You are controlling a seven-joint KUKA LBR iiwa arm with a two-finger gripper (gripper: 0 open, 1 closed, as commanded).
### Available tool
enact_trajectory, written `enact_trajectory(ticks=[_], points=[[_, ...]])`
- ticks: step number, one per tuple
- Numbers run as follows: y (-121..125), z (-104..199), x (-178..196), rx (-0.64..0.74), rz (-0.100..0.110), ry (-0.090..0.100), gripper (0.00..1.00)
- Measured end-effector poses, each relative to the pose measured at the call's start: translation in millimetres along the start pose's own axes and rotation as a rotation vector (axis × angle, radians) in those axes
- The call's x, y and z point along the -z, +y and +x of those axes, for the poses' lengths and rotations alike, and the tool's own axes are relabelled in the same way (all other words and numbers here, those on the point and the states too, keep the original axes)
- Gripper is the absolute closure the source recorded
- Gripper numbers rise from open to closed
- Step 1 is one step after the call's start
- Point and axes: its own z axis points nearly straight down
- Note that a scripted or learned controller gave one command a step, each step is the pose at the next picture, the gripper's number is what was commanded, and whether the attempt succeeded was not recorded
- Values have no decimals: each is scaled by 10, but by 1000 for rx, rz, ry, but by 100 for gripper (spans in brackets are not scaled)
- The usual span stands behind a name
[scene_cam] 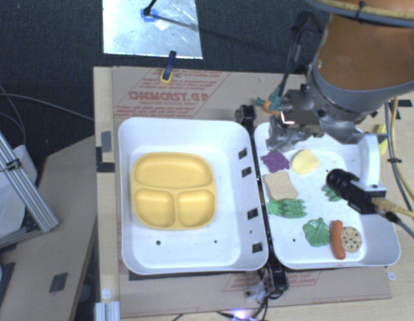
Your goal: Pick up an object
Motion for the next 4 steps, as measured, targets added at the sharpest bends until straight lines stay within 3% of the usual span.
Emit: enact_trajectory(ticks=[1, 2, 3, 4], points=[[-34, -1000, -891, -15, 19, -6, 100], [-80, -172, -2478, 2, 30, -3, 100], [-3, 404, -794, 5, -3, 4, 100], [-11, 361, -780, 1, 13, -3, 100]])
